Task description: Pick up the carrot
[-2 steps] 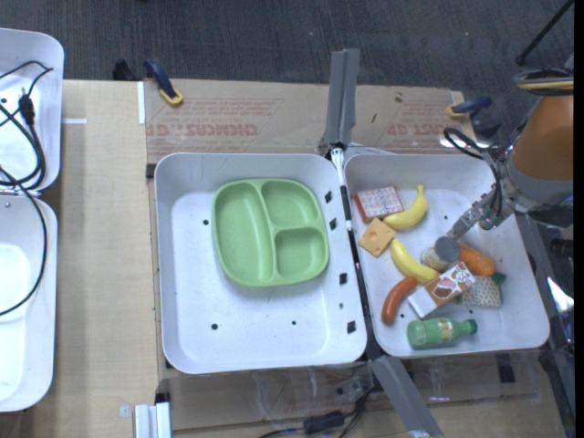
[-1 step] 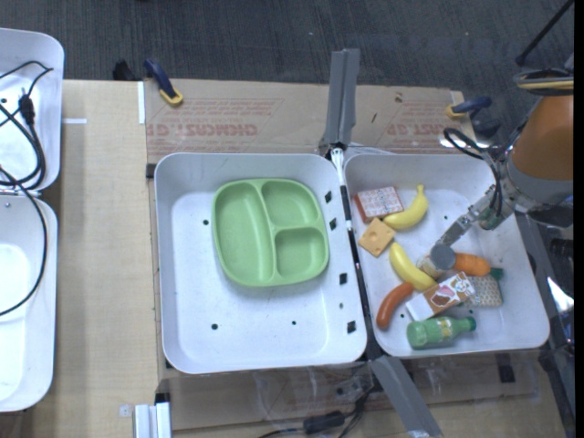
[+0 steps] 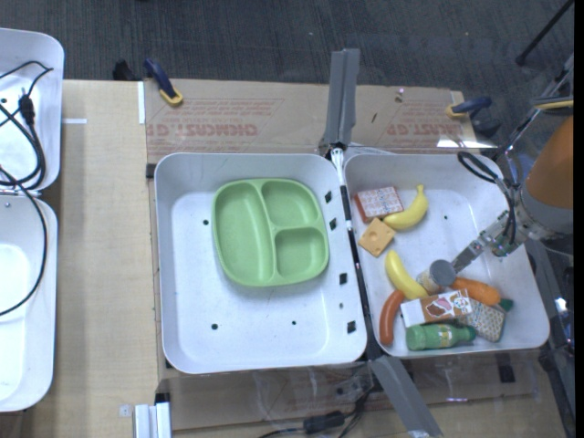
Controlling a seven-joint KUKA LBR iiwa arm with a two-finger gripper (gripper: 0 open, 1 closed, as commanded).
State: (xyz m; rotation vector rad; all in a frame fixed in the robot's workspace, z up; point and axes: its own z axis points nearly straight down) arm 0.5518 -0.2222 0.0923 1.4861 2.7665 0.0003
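Green bottle [image 3: 441, 337] frontmost; slanting tool [image 3: 442, 271] just beside carrot [image 3: 477, 291].

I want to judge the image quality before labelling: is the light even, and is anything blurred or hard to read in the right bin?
Camera view: light soft and even, faint shadows inside the white right bin; the orange carrot is sharp enough; the grey gripper is small and slightly blurred, its tip hard to read.

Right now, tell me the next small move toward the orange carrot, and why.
Probably shift the gripper slightly toward the view's right and lower it onto the orange carrot. The gripper sits beside the carrot's left end, near the yellow banana and the small carton, in the right white bin, so centring first avoids nudging those neighbours.
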